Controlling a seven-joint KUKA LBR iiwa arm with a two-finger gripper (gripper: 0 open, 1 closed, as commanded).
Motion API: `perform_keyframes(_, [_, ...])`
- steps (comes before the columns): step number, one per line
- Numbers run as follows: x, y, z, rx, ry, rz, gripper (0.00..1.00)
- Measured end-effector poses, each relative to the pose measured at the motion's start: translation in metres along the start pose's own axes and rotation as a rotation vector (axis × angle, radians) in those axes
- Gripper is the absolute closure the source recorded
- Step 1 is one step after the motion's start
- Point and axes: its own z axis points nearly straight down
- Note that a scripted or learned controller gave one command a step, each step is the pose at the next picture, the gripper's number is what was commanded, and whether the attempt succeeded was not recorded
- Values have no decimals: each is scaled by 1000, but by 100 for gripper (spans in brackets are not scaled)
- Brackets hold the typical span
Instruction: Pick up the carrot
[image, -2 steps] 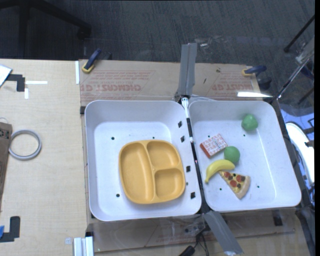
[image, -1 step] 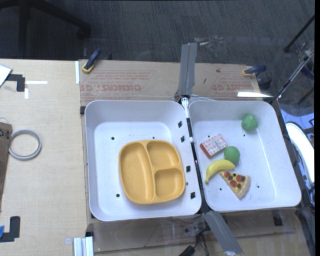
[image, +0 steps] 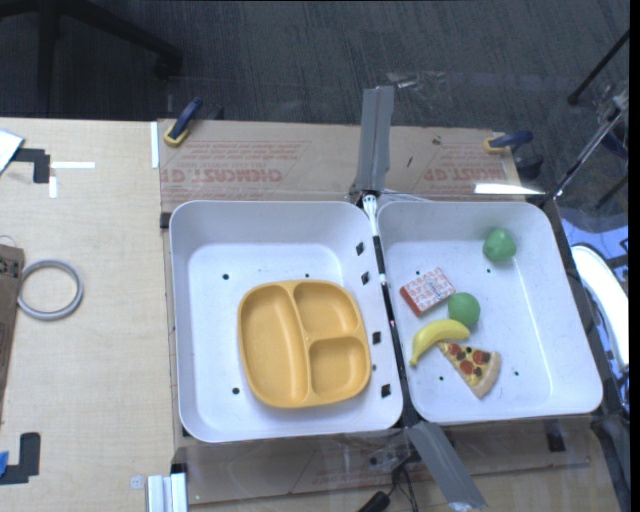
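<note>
A smooth yellow three-compartment plate (image: 303, 341) fills the left bin (image: 190, 330); a curved banana (image: 436, 337) touches a triangular pizza slice (image: 472, 364).

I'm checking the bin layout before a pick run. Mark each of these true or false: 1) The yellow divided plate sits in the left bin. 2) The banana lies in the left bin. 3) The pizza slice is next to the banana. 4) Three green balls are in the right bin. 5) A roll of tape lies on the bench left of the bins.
1) True: the yellow divided plate lies in the left bin.
2) False: the banana is in the right bin.
3) True: the pizza slice lies just beside the banana, on its near side.
4) False: two round green objects show there, one near the far edge and one by the banana.
5) True: the roll of tape lies on the bench.
</note>
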Motion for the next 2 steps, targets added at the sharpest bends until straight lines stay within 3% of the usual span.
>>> perform_keyframes(2, [0,4,-15,1,-4,-5,100])
